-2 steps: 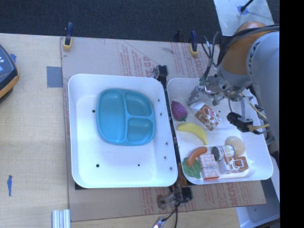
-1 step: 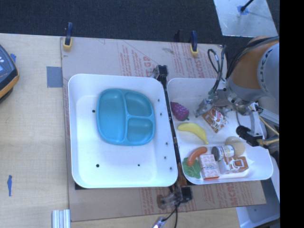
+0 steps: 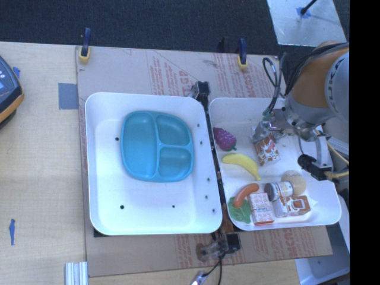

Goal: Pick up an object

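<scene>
The right bin (image 3: pixel 237 108) holds several toy foods: a purple bunch of grapes (image 3: pixel 224 138), a yellow banana (image 3: pixel 242 164), an orange sausage (image 3: pixel 246 193) on a green leaf (image 3: pixel 237 211), and two red-and-white cartons (image 3: pixel 261 208) (image 3: pixel 295 205). A small can (image 3: pixel 279 190) and a beige roll (image 3: pixel 295 181) lie there too. My gripper (image 3: pixel 265 133) hangs low in this bin, right at the top end of a third small red-and-white carton (image 3: pixel 268 152). Its tips are hidden against the carton.
The left bin (image 3: pixel 101 159) holds a blue divided plate (image 3: pixel 157 145). A black clip (image 3: pixel 202 89) sits at the bins' shared far corner. The arm's orange band (image 3: pixel 314 79) looms over the right bin's far right side. A yellow-edged device (image 3: pixel 7 91) lies at the bench's left edge.
</scene>
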`<action>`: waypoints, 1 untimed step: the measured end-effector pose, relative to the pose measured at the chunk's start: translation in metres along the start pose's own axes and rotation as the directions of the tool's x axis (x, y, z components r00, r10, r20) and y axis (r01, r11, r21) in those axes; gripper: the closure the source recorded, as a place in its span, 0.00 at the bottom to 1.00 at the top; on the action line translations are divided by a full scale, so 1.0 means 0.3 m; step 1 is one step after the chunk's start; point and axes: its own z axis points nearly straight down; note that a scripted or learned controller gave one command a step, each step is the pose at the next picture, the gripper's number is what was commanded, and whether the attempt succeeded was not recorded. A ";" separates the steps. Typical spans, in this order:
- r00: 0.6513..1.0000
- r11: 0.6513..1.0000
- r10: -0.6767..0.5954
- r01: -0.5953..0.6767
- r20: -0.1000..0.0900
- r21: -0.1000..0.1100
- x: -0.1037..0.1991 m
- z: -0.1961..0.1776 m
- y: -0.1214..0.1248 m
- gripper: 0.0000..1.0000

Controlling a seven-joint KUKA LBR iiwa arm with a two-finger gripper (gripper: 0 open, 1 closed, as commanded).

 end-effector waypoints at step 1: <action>1.000 1.000 0.002 -0.002 -0.005 -0.001 0.347 -0.298 0.043 1.00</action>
